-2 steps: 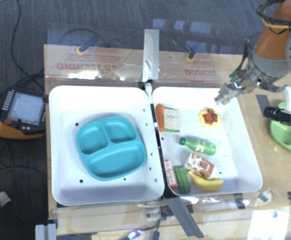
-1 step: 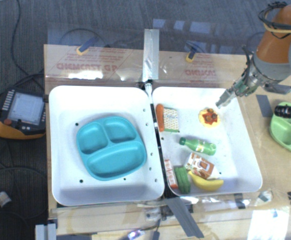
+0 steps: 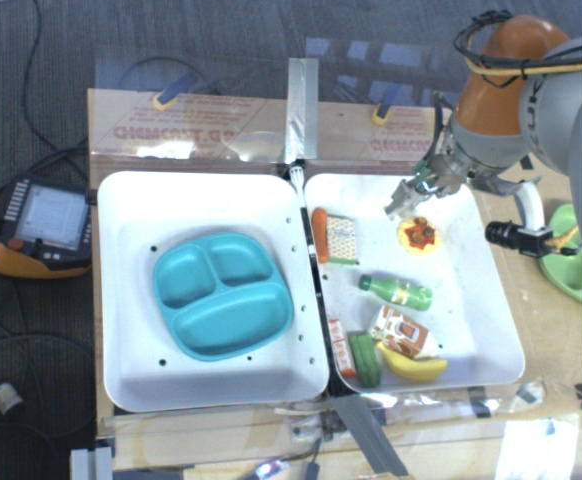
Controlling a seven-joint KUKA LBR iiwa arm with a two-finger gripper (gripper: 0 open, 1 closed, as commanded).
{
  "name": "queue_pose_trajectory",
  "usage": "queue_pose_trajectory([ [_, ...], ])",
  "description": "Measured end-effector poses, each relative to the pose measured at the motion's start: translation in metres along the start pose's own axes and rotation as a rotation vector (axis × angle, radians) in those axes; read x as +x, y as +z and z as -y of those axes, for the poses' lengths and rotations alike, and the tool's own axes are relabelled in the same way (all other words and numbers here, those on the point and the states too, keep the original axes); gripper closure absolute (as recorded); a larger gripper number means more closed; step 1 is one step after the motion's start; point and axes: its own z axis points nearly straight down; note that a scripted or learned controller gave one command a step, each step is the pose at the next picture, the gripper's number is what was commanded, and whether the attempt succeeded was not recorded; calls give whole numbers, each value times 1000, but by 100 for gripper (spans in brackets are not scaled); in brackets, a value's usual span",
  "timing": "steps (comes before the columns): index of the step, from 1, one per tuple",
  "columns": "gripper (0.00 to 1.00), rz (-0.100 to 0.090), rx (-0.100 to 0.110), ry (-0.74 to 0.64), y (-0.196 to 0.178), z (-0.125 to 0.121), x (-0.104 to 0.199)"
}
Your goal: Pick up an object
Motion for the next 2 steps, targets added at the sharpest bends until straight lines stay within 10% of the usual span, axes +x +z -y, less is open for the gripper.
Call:
queue_pose_trajectory([
  [2,100,2,-3,-295,-52,85,-70],
])
